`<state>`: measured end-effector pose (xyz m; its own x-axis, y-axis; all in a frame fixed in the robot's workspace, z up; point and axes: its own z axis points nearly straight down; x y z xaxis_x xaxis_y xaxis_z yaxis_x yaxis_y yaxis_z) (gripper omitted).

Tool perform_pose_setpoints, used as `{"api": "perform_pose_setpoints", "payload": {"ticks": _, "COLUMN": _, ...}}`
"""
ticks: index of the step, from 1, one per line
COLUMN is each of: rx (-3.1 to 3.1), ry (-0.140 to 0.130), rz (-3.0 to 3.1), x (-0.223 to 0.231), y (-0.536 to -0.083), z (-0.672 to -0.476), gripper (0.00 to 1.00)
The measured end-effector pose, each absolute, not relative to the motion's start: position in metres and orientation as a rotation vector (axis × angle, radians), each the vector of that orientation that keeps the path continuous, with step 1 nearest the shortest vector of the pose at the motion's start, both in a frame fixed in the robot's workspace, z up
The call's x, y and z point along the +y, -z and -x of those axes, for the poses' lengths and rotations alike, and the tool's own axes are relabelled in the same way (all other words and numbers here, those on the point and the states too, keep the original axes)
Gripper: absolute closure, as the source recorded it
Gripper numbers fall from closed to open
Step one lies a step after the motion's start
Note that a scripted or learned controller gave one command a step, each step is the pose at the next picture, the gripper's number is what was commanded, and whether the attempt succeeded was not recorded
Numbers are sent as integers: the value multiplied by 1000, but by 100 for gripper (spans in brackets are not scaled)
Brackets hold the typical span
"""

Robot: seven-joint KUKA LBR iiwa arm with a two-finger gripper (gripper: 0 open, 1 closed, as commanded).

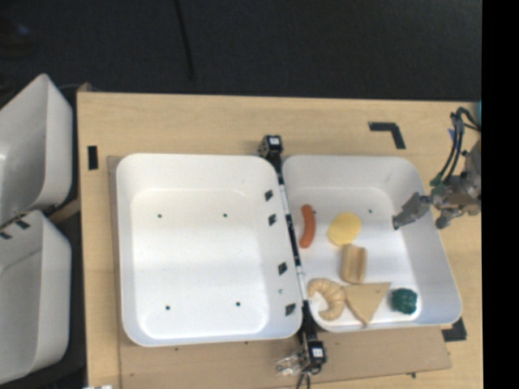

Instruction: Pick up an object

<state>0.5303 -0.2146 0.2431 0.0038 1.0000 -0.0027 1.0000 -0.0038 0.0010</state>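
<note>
Two shallow white plastic bins sit side by side on a pale wooden bench (203, 120). At the far left, two white rounded containers (28, 217) are cut off by the frame edge. The left bin (195, 245) comes next, then the right bin (422, 241), which carries all the pieces. Nearest the divider lies a slim orange-red sausage-shaped toy (307, 225), its long axis running almost straight up the view. Below it, in the near corner, a tan croissant-shaped toy (328, 295) curls against the wall. A round yellow piece (345, 228) sits mid-bin, with a short beige bread-like block (353, 263) just beneath, standing lengthwise up the view. A tan wedge (368, 301) points toward the near rim, touching the croissant. A small dark green lump (404, 301) lies beside the wedge. The grey two-finger gripper (423, 211) hangs over the bin's right wall, partly cut off; its fingers look spread, pinching nothing. No writing is legible.
</note>
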Motion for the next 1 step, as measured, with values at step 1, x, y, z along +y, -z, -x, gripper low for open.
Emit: {"api": "perform_pose_setpoints", "payload": {"ticks": 1, "rx": 2221, "ry": 5, "rz": -2228, "x": -230, "y": -158, "z": -497, "gripper": 0}}
